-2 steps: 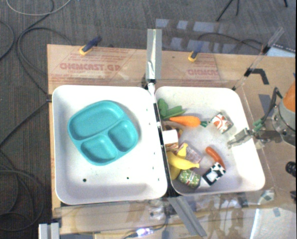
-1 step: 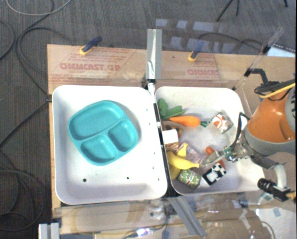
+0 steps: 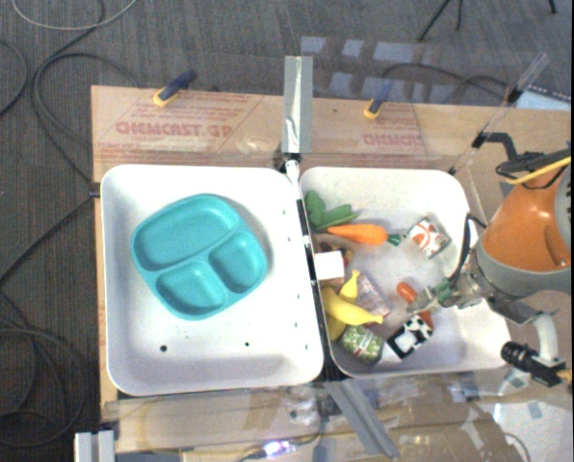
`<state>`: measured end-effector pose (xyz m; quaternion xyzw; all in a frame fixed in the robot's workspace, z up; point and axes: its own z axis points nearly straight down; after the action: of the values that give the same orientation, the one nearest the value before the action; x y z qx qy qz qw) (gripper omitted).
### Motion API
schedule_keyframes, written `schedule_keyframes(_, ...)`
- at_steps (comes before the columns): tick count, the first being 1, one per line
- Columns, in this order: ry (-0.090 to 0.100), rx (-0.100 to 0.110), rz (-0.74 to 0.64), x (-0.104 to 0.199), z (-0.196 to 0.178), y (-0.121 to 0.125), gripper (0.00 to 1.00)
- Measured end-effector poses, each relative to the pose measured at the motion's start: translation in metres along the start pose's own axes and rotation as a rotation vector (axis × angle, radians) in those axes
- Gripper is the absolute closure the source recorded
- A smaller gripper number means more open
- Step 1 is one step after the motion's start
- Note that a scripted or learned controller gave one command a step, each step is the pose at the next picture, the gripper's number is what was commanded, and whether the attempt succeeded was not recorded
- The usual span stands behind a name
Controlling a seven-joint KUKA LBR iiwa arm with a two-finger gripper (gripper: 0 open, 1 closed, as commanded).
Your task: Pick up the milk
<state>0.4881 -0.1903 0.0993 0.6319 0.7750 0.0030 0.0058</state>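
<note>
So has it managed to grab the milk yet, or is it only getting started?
Done: the arm has reached the right bin. In hand: the gripper hovers just above the milk carton, which lies among toy food, not lifted. Left: closing on it and raising it.

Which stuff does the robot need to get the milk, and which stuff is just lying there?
For the job: the milk carton with cow spots, the pincer, the right bin.

Just lying there: carrot, banana, white-and-red carton, teal plate in the left bin.

A robotics lab: cardboard-topped bench (image 3: 220, 123) clamped down (yellow clamps (image 3: 174, 88)), loose cables (image 3: 56, 75) on grey carpet (image 3: 37, 258).
</note>
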Motion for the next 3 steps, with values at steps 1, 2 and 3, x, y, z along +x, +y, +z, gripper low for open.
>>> schedule_keyframes(1,0.001,0.001,0.000,0.000,0.000,0.000,0.00)
schedule_keyframes(2,0.002,0.003,0.000,0.001,-0.008,0.000,1.00)
schedule_keyframes(3,0.006,0.014,-0.150,-0.008,-0.028,-0.006,1.00)
